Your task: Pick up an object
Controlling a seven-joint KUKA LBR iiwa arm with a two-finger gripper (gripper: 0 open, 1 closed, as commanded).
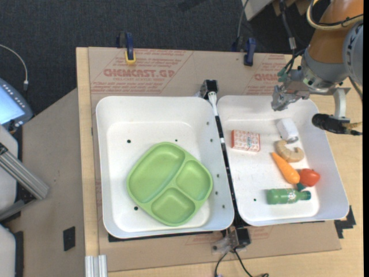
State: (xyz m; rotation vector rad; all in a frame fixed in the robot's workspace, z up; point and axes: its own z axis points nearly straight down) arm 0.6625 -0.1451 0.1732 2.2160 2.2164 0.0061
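Brown board (144, 68) lettered "CHEMCAST"

Arm (337, 36): grey, rounded casing
Band: orange, glossy
Gripper (282, 100): small, grey metal
Cables: thin, black, near wrist

The counter (173, 68) is topped with printed brown cardboard (147, 68), held by two clamps (130, 48) at the far edge. Dark carpet (86, 10) surrounds it.
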